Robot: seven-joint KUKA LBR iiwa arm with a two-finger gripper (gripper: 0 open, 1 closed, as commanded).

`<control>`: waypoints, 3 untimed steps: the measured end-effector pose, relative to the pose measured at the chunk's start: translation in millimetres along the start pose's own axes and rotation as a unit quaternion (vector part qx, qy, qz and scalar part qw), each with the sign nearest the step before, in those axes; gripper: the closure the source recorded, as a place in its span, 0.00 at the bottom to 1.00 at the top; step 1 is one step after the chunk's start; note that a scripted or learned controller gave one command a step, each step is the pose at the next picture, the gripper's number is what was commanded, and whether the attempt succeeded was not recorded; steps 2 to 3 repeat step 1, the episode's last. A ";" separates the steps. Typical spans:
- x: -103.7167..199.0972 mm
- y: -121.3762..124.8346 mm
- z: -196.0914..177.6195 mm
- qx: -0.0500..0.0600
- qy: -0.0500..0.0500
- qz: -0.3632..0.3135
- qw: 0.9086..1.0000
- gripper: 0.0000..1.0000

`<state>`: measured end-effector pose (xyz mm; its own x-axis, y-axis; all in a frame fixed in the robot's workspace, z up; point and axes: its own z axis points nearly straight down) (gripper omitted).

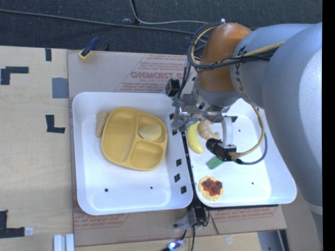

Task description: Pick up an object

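End effector (201, 120) over right bin's (261, 190) banana (194, 139), grip state impossible to tell.

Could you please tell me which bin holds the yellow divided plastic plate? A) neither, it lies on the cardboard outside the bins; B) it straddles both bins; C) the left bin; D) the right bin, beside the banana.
C: the yellow divided plastic plate lies flat inside the left shallow white bin, while the yellow banana lies across the divide in the right shallow white bin.

plate (131, 140) in left bin (86, 156), banana (194, 139) in right bin (272, 184)
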<state>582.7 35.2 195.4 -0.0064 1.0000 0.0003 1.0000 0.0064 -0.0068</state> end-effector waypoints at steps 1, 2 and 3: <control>51.5 5.3 5.0 -0.001 0.000 0.000 1.000 1.00; 51.5 5.3 5.0 -0.001 0.000 0.000 1.000 1.00; 51.5 5.3 5.0 -0.001 0.000 0.000 1.000 1.00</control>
